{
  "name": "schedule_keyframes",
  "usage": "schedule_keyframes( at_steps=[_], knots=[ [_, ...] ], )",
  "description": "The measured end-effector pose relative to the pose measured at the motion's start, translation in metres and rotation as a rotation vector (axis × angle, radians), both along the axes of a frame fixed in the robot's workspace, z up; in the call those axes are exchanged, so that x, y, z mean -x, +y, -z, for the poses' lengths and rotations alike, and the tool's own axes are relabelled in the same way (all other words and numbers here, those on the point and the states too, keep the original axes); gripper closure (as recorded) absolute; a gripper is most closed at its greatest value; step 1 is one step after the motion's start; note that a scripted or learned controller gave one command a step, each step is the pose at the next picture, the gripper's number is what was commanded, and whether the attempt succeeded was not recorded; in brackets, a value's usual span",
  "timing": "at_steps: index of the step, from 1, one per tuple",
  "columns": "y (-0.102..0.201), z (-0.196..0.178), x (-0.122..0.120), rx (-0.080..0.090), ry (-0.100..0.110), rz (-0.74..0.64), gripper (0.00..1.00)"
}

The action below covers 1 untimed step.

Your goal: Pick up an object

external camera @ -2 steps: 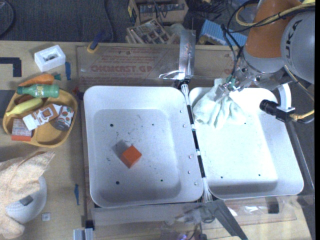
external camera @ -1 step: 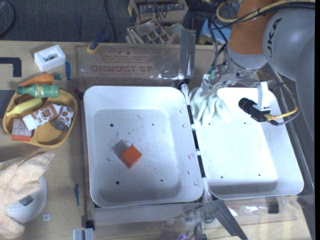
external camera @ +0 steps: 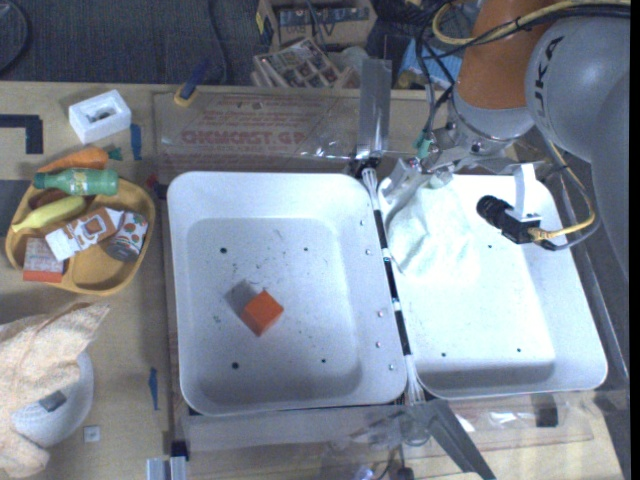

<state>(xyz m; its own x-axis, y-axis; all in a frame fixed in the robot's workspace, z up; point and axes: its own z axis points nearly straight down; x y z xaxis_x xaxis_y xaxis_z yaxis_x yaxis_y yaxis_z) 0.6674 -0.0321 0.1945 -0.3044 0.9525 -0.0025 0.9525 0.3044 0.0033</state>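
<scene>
You see two white bins side by side in the middle of the frame. In the left bin (external camera: pixel 200 208) lies an orange block (external camera: pixel 264 312), a little left of and below the bin's centre, and a small grey piece (external camera: pixel 241 294) touches its upper left side. Dark specks are scattered on the floor of this bin. The arm (external camera: pixel 545 53) comes in from the upper right corner, and its orange band (external camera: pixel 500 38) sits above the wrist. The gripper (external camera: pixel 412 180) is low over the upper left corner of the right bin (external camera: pixel 520 368), close to the wall between the two bins, and well apart from the block. You cannot tell if the claw is apart or together, because it is pale against a white crumpled thing (external camera: pixel 435 238) under it, maybe a cloth or a bag. A black part with a cable (external camera: pixel 505 218) hangs just right of the gripper. At the left edge of the frame there is a yellow bowl (external camera: pixel 100 278) with a green bottle (external camera: pixel 78 181) and small packets.
</scene>
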Motion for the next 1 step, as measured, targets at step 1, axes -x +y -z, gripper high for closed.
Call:
schedule_keyframes(
  at_steps=[1],
  knots=[
    [-0.0904, 0.0712, 0.0014, -0.001, 0.006, 0.132, 0.0]
  ],
)
